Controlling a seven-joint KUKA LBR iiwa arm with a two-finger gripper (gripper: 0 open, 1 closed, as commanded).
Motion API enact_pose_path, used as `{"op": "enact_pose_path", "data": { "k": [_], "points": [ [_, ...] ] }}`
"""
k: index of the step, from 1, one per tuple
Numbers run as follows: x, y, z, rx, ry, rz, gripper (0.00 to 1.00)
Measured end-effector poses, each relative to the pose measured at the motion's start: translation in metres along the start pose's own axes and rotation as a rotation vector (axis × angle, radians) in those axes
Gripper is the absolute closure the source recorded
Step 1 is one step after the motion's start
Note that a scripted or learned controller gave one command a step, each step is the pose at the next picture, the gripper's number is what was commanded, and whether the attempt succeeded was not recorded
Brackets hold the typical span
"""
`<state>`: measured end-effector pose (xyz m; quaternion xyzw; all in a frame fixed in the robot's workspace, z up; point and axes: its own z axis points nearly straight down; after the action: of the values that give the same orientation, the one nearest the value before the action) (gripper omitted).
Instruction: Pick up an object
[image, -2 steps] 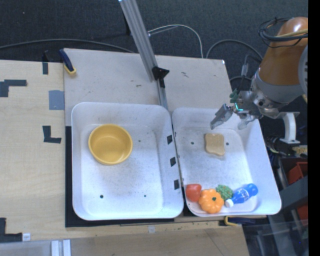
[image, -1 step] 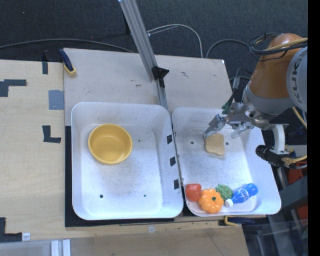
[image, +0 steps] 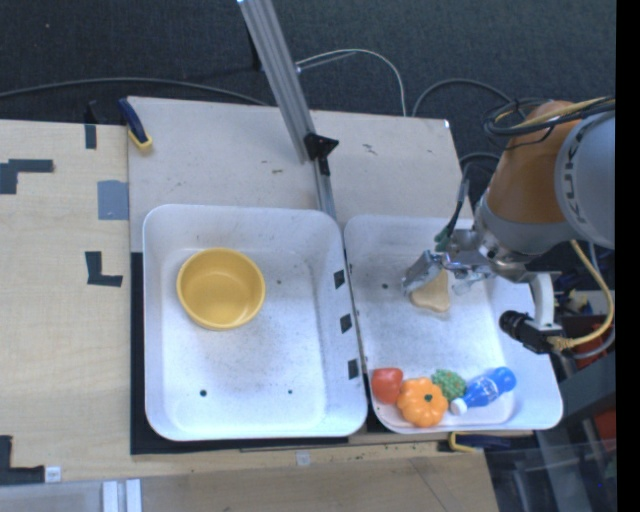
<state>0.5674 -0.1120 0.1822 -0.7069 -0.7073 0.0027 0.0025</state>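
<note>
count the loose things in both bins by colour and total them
yellow: 1, bowl
tan: 1, piece by the gripper
red: 1, tomato-like toy
orange: 1, pumpkin
green: 1, leafy toy
blue: 1, bottle
total: 6

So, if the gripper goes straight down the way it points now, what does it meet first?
Most likely the tan object lying right under the gripper in the right bin. It may already be touching it; depth is hard to judge from above.
</note>
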Motion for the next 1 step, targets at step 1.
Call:
{"op": "enact_pose_path", "data": {
  "k": [1],
  "points": [
    [-0.0002,-0.0025,0.0650,0.002,0.001,-0.001,0.00]
  ]
}}
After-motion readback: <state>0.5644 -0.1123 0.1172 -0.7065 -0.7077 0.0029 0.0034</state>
